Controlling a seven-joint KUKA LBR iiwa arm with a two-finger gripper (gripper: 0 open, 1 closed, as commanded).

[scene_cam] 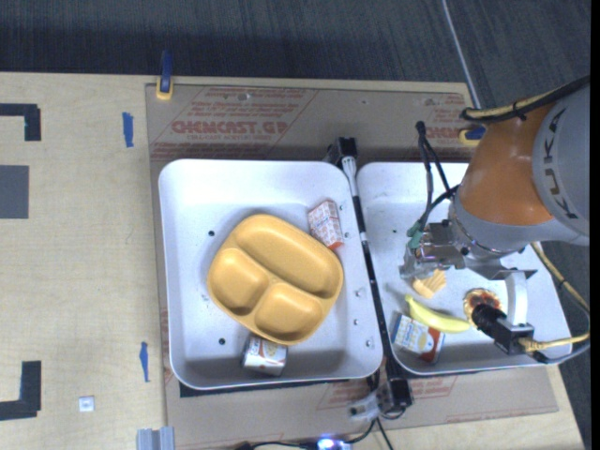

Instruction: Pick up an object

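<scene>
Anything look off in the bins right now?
The yellow divided tray in the left bin lies upside down and askew, with a small carton partly tucked under its lower edge. The right bin just holds a loose jumble around the banana.

White bins: we count two, left (178, 251) and right (384, 181).
Yellow compartment trays: we count one (274, 277).
Small cartons: we count three (325, 223), (264, 355), (417, 337).
Bananas: we count one (437, 318).
Pale yellow blocks: we count one (430, 283).

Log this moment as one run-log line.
arm: over right bin | gripper: above banana | left bin: yellow tray
</scene>
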